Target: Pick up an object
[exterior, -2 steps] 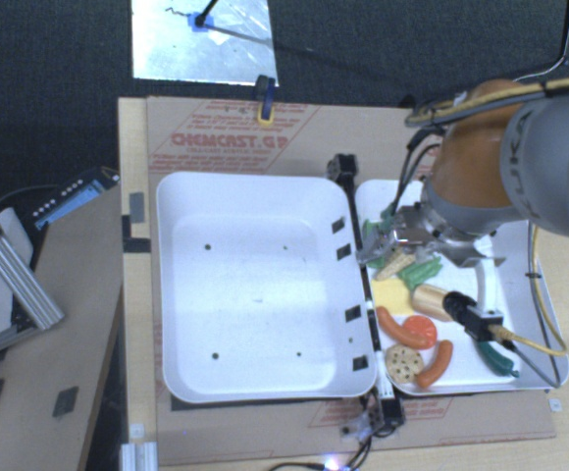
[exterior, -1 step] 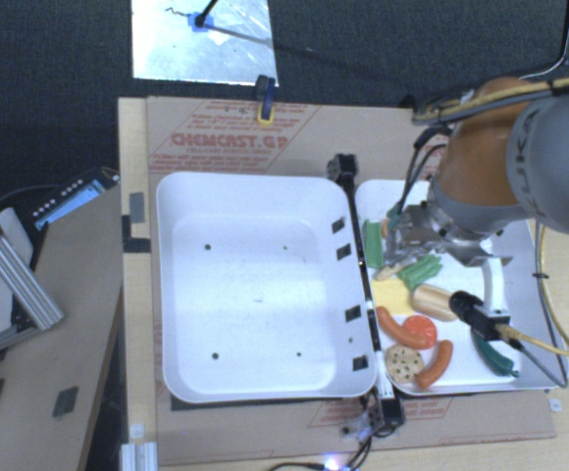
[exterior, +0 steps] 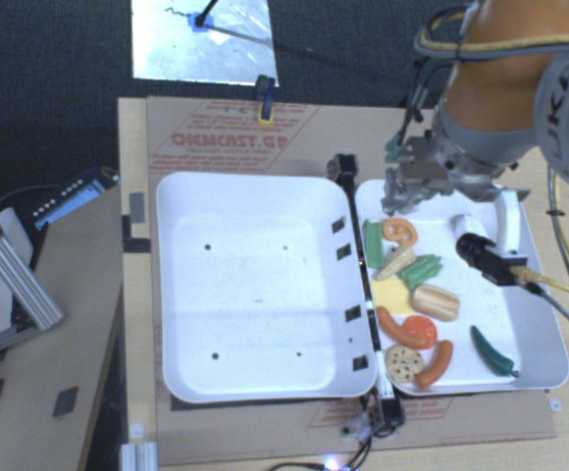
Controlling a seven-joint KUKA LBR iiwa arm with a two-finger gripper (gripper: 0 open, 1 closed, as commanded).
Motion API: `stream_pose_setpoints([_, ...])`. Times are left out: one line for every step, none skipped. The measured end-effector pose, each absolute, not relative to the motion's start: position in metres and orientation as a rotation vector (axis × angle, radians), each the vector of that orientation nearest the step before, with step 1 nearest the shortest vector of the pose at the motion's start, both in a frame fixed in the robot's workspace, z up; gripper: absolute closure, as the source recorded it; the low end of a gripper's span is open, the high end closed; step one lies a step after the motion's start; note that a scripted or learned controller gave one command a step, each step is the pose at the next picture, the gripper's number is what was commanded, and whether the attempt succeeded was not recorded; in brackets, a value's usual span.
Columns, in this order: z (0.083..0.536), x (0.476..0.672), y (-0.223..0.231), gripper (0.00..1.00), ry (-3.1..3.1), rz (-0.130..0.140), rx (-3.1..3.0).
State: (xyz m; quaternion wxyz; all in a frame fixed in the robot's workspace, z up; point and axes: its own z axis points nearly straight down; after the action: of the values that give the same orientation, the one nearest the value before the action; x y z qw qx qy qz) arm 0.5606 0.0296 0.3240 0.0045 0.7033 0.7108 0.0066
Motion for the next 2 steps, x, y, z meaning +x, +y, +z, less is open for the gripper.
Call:
stream_pose_setpoints([0.411, 0.58, 0.071, 1.0, 2.227, 0.017, 2.206])
stream_pose_setpoints([0.48, 0.585, 0.123, 1.0, 2.228, 0.015, 2.208])
